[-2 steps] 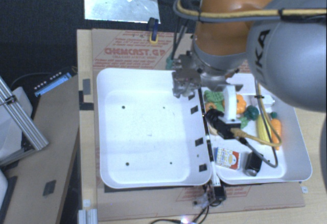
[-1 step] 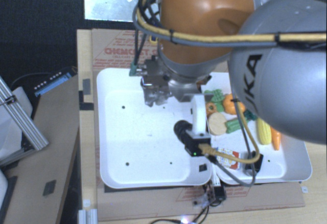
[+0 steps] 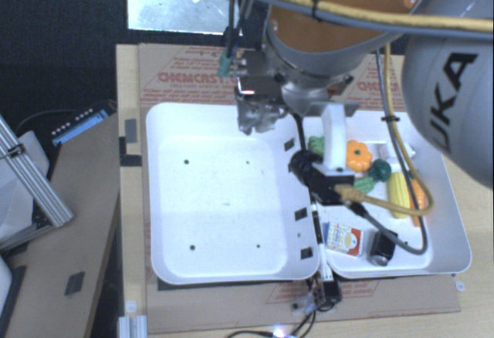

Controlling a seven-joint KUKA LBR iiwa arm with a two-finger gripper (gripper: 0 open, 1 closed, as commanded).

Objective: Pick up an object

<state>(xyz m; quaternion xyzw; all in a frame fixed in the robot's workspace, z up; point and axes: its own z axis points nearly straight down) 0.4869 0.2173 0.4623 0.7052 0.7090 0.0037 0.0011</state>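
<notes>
My gripper (image 3: 257,119) hangs under the big orange and grey wrist, over the far edge of the left bin (image 3: 166,174), near the divide between the bins. Nothing is visible in it. The loose objects lie in the right bin (image 3: 451,240): a green piece (image 3: 315,145), an orange pumpkin-like piece (image 3: 357,155), a second green piece (image 3: 380,170), a yellow corn cob (image 3: 399,190), a small red and white box (image 3: 343,238) and a dark can (image 3: 380,249). The gripper is left of and beyond all of them.
A white upright block (image 3: 334,140) stands by the divide, with a black fitting (image 3: 307,168) and a yellow cable (image 3: 386,205) trailing across the right bin. Cardboard lies under both bins. The arm's bulk covers the right bin's far part.
</notes>
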